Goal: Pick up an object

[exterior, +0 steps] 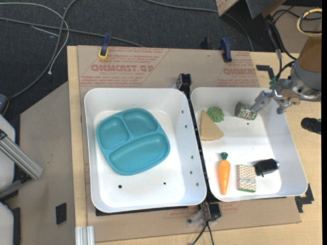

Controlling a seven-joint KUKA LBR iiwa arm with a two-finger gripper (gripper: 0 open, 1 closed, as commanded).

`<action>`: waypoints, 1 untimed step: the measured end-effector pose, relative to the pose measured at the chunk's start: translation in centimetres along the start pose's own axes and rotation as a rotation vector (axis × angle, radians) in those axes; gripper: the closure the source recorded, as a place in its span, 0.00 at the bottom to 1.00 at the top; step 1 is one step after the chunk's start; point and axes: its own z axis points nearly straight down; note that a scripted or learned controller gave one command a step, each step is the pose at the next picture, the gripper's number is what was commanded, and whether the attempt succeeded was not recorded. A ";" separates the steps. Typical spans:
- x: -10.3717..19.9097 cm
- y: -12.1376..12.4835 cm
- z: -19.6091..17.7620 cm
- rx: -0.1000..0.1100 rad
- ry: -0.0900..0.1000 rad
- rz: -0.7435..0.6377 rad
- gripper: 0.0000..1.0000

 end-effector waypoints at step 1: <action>0.7 0.0 4.4 -0.002 0.000 -0.001 0.00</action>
